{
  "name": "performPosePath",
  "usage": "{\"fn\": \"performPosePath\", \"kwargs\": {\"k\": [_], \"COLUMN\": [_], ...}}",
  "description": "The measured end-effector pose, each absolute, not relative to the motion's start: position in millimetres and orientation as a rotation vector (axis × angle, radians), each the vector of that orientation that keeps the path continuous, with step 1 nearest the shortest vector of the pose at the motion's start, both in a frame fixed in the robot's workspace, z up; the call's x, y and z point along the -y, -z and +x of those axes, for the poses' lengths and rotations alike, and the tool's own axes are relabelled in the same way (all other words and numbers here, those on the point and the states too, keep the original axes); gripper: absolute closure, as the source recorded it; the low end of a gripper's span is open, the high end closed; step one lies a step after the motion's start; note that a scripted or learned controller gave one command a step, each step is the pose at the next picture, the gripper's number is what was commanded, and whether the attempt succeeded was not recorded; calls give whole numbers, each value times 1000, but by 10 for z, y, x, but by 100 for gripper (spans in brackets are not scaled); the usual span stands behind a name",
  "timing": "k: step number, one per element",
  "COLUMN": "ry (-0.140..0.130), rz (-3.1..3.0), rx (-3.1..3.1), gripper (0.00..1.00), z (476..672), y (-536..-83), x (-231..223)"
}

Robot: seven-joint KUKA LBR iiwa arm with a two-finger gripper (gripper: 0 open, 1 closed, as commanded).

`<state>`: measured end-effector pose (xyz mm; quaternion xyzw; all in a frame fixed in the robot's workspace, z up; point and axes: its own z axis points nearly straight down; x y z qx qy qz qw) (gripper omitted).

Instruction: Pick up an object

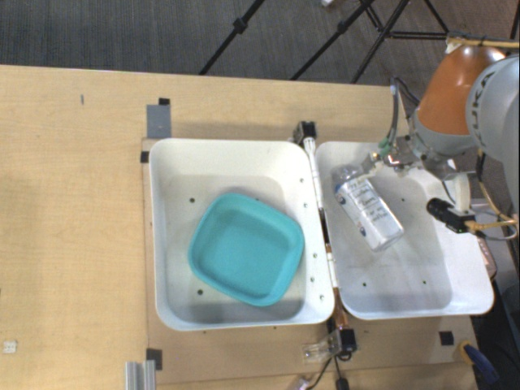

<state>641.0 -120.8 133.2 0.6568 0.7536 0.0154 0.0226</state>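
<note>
In the right bin (465, 305) a clear plastic bottle (370, 207) lies on its side, its long axis slanting from the cap end at the upper left down to the lower right. The gripper (388, 154) hovers just above and to the right of the cap end. Whether it is open or closed cannot be told, and nothing is visibly held. A teal dish (246, 250) rests in the left bin (165, 218).

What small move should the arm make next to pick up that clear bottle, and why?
Probably ease the gripper down the view, over the middle of the clear bottle. The bottle lies on its side in the right bin, and the gripper hangs by its upper end, off centre.
</note>
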Motion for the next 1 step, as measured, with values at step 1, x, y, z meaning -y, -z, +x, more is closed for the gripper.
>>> {"fn": "performPosePath", "kwargs": {"k": [1], "ry": [-43], "rz": [2011], "rx": [-2354], "gripper": [0], "z": [6318], "y": [-1301], "x": [1234]}}
